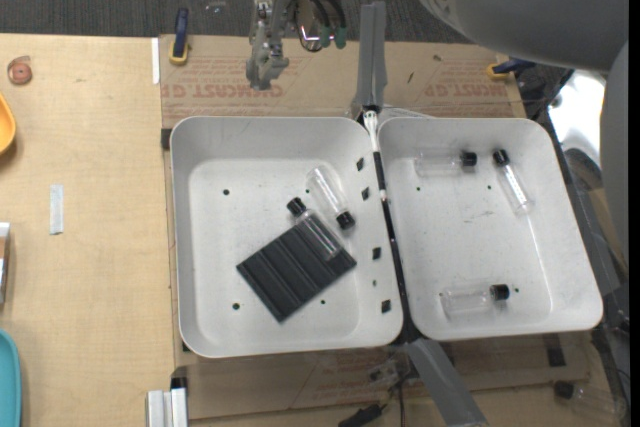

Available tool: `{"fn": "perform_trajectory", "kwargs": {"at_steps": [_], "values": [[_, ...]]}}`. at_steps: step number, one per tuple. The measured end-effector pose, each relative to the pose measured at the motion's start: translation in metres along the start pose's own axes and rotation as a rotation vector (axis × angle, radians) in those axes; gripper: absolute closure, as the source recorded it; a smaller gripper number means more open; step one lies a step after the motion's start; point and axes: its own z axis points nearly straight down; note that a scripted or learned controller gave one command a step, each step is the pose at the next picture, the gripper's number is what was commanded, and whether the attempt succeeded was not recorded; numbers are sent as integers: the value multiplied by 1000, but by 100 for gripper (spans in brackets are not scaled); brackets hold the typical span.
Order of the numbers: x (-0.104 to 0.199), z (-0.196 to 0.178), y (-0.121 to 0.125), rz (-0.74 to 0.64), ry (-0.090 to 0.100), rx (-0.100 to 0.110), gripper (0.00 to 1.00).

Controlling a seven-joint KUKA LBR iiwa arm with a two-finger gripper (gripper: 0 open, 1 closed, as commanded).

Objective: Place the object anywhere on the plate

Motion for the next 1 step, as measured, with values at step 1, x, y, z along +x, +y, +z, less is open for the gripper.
{"fn": "perform_trajectory", "kwargs": {"at_steps": [1], "values": [[-5,12,-1,-217,3,0,100]]}}
